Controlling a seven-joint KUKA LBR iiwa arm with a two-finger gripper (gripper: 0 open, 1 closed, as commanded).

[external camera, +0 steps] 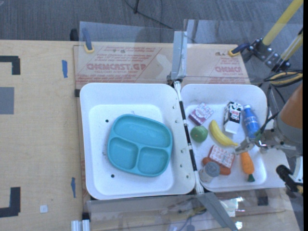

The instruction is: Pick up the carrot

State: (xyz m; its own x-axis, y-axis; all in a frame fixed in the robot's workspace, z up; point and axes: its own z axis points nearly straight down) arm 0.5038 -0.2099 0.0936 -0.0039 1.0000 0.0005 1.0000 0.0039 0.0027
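Carrot (247, 163) lying in lower right of right bin (262, 94), orange body with green tip pointing toward bottom of frame, not lifted. Claw (246, 146) reaching in from right edge of frame, hovering just above carrot's upper end, close to banana (221, 134); apart or together, cannot tell, metal parts too small and cluttered. Nothing visibly gripped. Task judged early: approach looks made, grasp and lift left to do.

Carrot close to bin's right wall and lower rim, little room on that side. Red-and-white packet (222, 156) just to its left, blue bottle (250, 121) and milk carton (233, 117) above. Open white floor only in a narrow strip around carrot. Left bin (91, 100) with teal divided plate (139, 145) well apart, no obstacle
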